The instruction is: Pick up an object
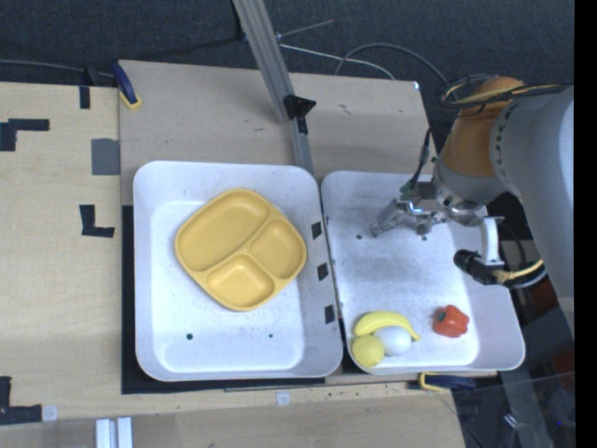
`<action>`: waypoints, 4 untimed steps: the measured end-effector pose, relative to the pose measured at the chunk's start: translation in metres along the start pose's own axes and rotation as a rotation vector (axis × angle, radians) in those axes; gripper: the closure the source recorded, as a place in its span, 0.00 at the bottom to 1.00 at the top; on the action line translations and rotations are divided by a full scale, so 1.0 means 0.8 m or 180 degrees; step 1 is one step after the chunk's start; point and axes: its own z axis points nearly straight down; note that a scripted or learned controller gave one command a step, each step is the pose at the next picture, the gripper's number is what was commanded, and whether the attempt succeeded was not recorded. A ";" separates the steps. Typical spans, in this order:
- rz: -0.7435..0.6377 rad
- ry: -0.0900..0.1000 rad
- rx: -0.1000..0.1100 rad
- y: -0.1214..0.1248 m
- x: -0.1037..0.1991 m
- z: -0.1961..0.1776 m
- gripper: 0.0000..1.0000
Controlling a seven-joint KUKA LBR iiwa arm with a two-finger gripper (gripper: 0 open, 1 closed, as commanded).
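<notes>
At the near edge of the right-hand white bin, a smooth yellow banana curves over two small rounded pieces, one yellow lemon-like fruit and one white egg-shaped ball, all three touching in the bin's near left corner. Just right of them, apart from the cluster, sits a glossy red pepper-shaped toy with a green stem. The bin's floor is shallow, matte plastic, scuffed grey toward the middle and bare there.

Farther in, over the far half of this same bin, the gripper hangs low, its metal fingers spread and slanting toward the bin's left wall, with nothing between them. It is well apart from the fruit at the near edge. Behind it the grey arm with its orange band enters from the bin's right side, cables looping beside it.

Left of this bin, touching it along one wall, the second white bin carries a yellow three-compartment plastic tray, rounded at the corners and turned at an angle.

Beyond both bins lies the pale wooden desk, crossed by a slanted grey metal pole and marked with dark tape.
</notes>
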 end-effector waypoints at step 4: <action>0.0002 0.0002 -0.0024 0.015 0.005 -0.198 1.00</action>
